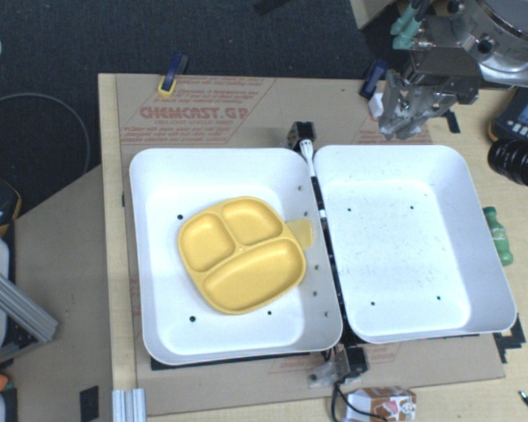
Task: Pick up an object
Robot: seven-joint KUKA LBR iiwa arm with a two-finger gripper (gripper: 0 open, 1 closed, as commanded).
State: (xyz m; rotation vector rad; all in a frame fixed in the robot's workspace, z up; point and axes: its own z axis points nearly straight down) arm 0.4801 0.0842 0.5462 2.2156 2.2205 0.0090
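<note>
My gripper (411, 117) hangs above the far rim of the right bin (462, 178).
I can't tell its finger state; the yellow divided plate (241, 253) lies in the left bin (158, 192).

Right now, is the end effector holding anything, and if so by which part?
Nothing is held. The end effector hangs above the right bin's far rim with nothing between its fingers; the yellow tray lies in the left bin.
</note>
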